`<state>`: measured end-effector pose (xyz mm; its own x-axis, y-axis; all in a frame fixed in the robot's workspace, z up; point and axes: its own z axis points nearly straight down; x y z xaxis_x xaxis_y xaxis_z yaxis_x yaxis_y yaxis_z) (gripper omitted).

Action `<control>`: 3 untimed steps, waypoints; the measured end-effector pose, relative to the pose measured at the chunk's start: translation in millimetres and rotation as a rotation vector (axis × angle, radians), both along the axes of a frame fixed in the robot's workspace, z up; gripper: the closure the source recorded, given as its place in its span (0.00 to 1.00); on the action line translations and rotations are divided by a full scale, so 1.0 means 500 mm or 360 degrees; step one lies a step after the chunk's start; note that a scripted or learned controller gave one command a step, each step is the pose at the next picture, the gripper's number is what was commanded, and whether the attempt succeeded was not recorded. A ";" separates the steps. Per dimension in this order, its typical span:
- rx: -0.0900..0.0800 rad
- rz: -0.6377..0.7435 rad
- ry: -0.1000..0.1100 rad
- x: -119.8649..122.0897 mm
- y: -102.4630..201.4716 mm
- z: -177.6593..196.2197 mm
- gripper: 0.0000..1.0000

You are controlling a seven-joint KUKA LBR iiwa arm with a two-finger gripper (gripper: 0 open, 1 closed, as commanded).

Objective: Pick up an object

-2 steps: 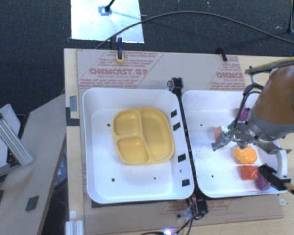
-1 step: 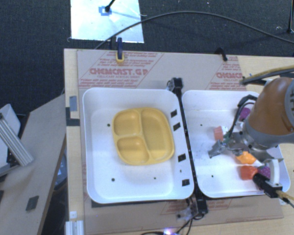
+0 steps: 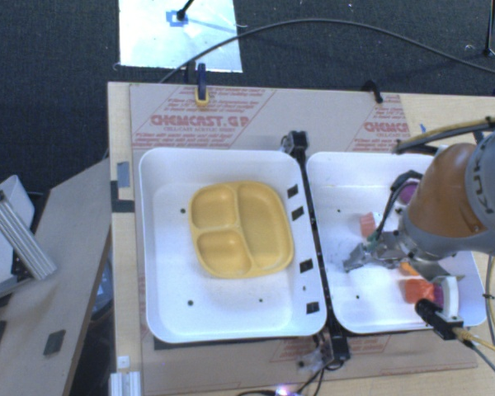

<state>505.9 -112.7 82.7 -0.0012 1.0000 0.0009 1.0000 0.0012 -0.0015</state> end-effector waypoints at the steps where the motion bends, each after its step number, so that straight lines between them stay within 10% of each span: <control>1: -0.0001 0.0000 -0.0006 0.003 0.000 0.025 1.00; 3: -0.0003 0.0007 -0.0014 0.029 0.029 0.259 1.00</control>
